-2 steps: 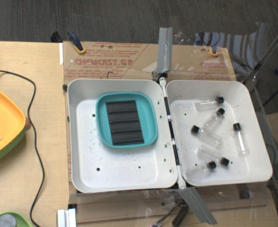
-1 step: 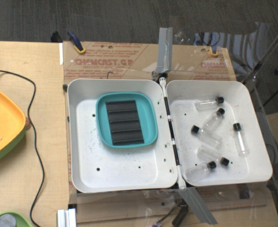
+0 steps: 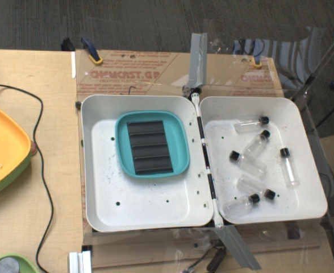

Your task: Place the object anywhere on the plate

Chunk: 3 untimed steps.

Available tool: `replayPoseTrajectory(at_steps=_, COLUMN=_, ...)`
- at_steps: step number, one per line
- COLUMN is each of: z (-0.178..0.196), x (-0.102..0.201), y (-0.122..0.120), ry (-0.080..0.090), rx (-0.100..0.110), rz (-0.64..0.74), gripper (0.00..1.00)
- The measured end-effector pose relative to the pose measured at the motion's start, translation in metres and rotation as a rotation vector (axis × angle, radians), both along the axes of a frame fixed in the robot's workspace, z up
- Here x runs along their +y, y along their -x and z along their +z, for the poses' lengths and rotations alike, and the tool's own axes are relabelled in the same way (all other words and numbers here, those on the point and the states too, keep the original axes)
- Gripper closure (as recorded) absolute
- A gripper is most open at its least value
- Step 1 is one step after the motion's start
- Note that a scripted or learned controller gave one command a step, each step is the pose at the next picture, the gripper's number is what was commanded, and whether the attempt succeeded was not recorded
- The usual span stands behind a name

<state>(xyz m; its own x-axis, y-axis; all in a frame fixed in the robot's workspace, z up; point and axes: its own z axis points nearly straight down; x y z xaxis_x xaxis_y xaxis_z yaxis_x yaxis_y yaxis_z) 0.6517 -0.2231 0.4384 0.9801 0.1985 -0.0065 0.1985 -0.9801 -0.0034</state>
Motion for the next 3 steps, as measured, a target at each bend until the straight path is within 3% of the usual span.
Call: replayPoseTrajectory(at_steps=3, z=0.0028, x=0.0003, y=-0.0017, ry=0.001, rx=-0.005, rz=0.002, gripper=0.00)
